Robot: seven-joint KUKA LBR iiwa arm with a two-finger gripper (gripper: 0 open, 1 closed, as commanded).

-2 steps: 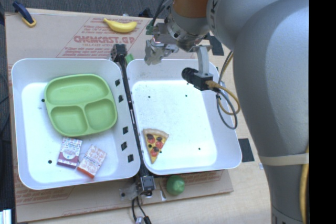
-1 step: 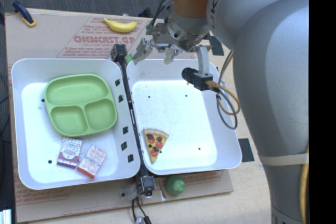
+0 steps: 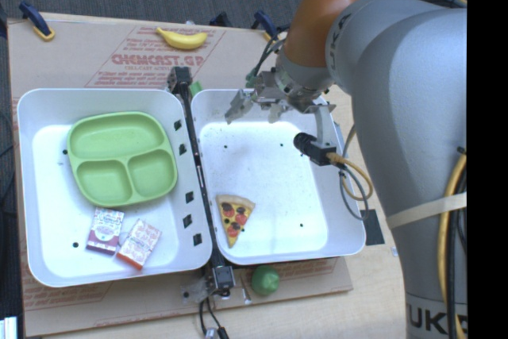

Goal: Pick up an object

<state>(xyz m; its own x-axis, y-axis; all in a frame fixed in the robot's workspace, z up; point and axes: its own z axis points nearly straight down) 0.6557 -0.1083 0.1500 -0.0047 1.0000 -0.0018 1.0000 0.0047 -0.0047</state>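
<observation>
My gripper [image 3: 255,109] hangs over the far edge of the right bin [image 3: 317,194], open, with only the white bin floor showing between its fingers. A toy pizza slice [image 3: 234,218] lies flat near the front left of that bin, well in front of the gripper. In the left bin [image 3: 32,194] sit a green divided plate [image 3: 121,157] and two small snack packets [image 3: 105,230] [image 3: 139,243] in front of it.
A toy banana [image 3: 182,36] lies on the cardboard behind the bins. A green ball [image 3: 266,279] rests outside the right bin's front edge. A black divider strip [image 3: 193,171] runs between the bins. The arm's grey body [image 3: 397,91] overhangs the right side.
</observation>
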